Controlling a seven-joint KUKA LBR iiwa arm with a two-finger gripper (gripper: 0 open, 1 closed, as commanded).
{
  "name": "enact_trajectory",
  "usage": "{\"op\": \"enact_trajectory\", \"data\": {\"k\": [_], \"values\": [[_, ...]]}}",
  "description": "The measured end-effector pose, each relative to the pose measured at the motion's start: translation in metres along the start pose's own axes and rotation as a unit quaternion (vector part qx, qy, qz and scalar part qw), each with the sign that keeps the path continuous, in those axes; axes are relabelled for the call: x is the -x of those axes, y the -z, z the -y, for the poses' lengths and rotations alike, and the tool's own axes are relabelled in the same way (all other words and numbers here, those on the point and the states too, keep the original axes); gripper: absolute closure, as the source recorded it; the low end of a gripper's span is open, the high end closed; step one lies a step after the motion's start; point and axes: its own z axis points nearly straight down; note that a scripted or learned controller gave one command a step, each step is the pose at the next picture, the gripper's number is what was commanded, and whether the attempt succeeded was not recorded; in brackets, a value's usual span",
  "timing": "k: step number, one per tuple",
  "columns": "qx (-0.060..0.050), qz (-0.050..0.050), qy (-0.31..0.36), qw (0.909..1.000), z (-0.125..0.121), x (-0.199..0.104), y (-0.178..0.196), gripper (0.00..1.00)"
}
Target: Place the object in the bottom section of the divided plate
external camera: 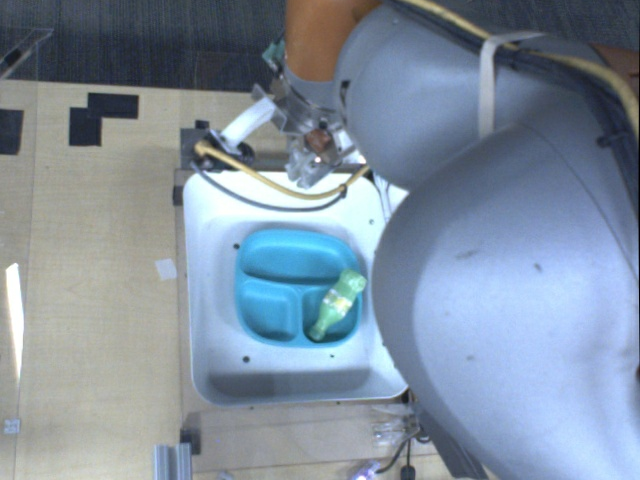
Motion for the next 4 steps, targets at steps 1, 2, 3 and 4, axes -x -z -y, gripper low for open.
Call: {"op": "enact_trajectory", "data": {"k": [1, 2, 3, 4], "values": [[0.0, 0.0, -0.015, 0.9999, 0.007, -0.023, 0.051, 1.0], [0.0, 0.003, -0.003, 1.0, -0.039, 0.005, -0.033, 1.0], [0.0, -0.003, -0.098, 0.9951, 0.005, -0.013, -0.154, 1.0], [0.0, 0.0, -0.155, 0.9879, 0.004, -0.025, -0.11, 1.0]]}}
